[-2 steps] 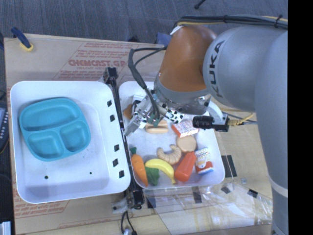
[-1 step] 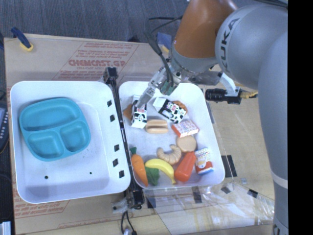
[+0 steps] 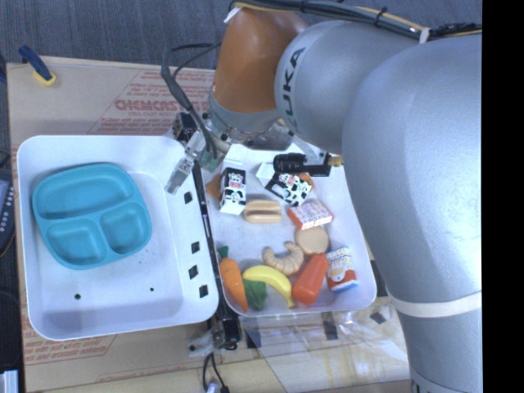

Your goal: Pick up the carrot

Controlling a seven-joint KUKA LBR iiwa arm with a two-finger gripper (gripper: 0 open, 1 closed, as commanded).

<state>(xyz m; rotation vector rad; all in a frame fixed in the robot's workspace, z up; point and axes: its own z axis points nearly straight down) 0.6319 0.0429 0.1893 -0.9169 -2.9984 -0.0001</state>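
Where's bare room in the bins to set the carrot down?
Left bin: bare floor in front of the blue tray, and a strip between the tray and the divider. Right bin: crowded; the carrot, banana and croissant pack its front, with a small gap below the hot dog.

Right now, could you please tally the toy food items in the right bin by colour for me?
Orange: 1, the carrot
Yellow: 1, the banana
Red: 1, the red pepper
Black-and-white: 2, the milk cartons
Tan: 3, the hot dog, croissant, cookie
Red-and-white: 2, the box, can
Total: 10
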